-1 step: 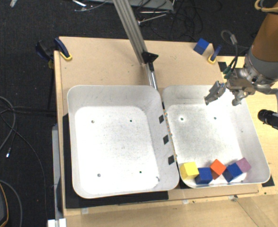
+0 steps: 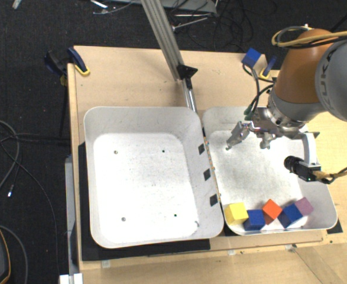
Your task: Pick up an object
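The tool (image 2: 248, 136), prongs spread apart and empty, should descend toward five o'clock onto the small orange cube (image 2: 272, 209), avoiding neighbours.

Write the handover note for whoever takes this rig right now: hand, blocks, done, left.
Hand: open, holding nothing, above the far part of the right bin.
Blocks: yellow block, blue block, orange block, second blue block and purple block clustered at that bin's near edge.
Done: nothing picked yet.
Left: move the hand to the cluster, grasp one block, lift.
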Available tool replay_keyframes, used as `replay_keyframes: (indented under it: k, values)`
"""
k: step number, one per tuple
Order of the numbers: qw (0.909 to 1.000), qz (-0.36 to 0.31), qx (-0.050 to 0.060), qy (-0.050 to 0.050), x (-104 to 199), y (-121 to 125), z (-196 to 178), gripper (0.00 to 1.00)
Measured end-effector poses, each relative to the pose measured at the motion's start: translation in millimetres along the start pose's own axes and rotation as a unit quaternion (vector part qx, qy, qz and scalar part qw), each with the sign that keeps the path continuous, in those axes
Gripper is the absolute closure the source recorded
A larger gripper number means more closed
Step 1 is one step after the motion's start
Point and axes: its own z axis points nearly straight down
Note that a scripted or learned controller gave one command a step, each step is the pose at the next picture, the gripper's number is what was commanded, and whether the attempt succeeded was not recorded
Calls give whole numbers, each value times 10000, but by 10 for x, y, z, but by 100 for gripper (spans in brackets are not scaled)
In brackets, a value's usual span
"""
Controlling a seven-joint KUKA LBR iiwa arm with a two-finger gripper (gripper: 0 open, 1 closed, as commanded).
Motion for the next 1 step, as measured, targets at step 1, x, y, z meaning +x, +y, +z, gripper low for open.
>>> replay_keyframes:
  k: [1]
  values:
    - [10000,34,-17,-4,125,-620,-44,0]
